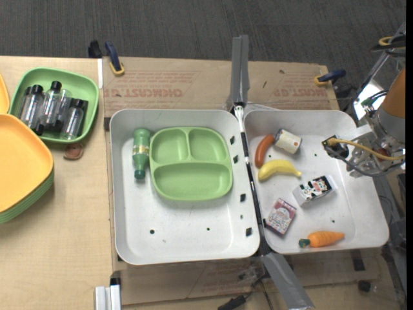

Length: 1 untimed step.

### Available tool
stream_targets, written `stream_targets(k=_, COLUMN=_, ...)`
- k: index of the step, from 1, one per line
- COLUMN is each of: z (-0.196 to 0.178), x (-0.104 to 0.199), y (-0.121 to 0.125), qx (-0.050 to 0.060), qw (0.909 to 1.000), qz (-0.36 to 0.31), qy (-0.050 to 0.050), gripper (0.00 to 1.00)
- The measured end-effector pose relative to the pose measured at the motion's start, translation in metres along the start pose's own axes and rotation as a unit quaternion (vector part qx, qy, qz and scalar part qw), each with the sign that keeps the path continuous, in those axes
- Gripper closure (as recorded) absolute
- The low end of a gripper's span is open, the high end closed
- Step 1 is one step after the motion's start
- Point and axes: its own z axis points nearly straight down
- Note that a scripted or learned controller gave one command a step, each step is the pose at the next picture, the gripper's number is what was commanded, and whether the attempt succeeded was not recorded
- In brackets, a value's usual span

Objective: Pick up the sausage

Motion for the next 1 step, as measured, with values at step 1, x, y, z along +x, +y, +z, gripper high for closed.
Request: stream_targets(k=1, z=-0.0079, x=-0.0009, y=0.0005, qx=0.001, qw=1.0000, qz=0.000, qy=-0.002, gripper=1.00)
